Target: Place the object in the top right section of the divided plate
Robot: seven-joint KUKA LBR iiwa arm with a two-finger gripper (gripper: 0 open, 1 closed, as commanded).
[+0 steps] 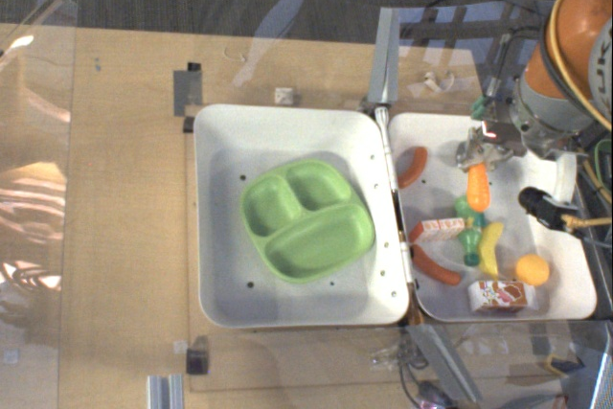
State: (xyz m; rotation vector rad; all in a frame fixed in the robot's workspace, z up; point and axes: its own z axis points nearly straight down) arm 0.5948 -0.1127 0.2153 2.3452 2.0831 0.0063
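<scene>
- Camera view: the green divided plate [305, 221] lies near the middle of the left bin [220, 292], turned at a slant, all three of its sections bare.
- Camera view: the right bin [565, 306] carries the toy food. An orange carrot [477, 187] lies near its back edge, two red sausages [413, 166] [436, 267] lie along its left wall, and a yellow banana [490, 246], a small orange ball [533, 270] and a printed carton [499, 295] lie toward its front edge.
- Camera view: the gripper [476, 151] hangs over the back of the right bin, just above the carrot's top end; whether it is spread or pinching the carrot, I cannot tell.
- Judging by that, the carrot is the likely object. It looks like hard, light, glossy plastic, tapered, so it may slip or roll; taking it across the thicker middle seems safest.
- The plate's slant makes the target compartment small, so the drop wants care.
</scene>
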